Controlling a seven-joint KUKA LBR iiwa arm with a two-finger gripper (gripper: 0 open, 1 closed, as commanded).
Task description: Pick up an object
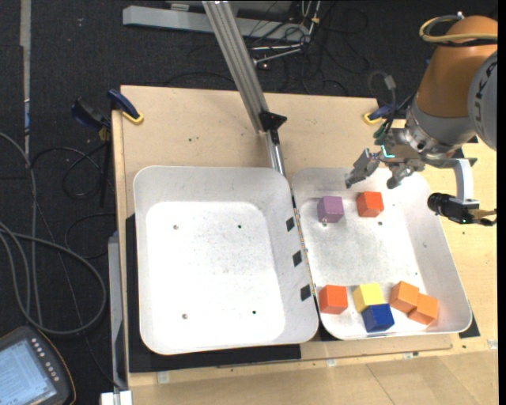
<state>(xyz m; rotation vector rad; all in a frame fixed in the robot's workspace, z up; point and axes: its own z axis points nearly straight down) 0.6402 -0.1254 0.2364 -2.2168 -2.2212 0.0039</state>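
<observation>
Hovering claw [378, 172], fingertips indistinct.

The arm [462, 75] is showing a smooth grey shell with a broad orange band [447, 87] wrapping its rounded body above the wrist. A thin yellowish cable [443, 24] is looping over its top. Below the band, the wrist is narrowing into a grey metal flange with dark fittings and a small teal glint. The gripper [378, 172] is showing dark grey, angular metal parts.
</observation>
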